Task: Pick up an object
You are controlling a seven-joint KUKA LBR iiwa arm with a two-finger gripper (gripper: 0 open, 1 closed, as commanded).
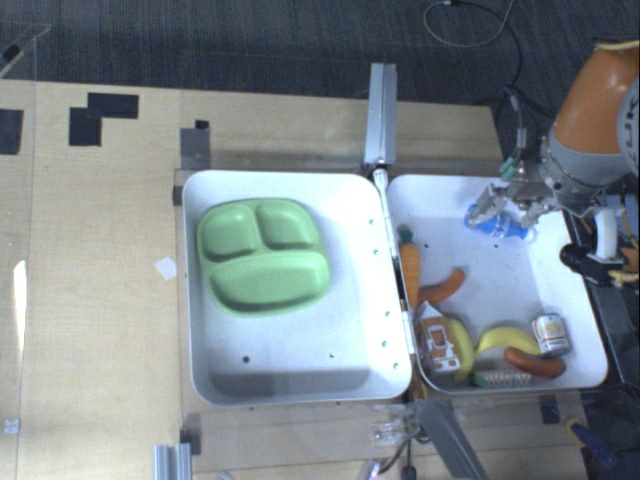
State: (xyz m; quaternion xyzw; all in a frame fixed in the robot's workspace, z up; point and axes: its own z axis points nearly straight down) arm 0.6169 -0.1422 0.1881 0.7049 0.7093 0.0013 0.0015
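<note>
Blue item (pixel 497 224) is seen near the far edge of the right bin (pixel 590 340), directly under the gripper (pixel 510 206). The gripper is lowered onto it; whether anything is actually clamped cannot be told, and its state is left undetermined. The pick is judged underway, with lift-off not yet shown. The blue item is partly covered by metal parts, so its shape is unclear. Along the bin's near edge, two bananas (pixel 505 339), a can (pixel 549 333), a sausage (pixel 443 286) and a carton (pixel 436 340) are left untouched. A carrot (pixel 410 268) lies at the left wall. A green tray (pixel 263 253) sits in the left bin (pixel 290 378).
</note>
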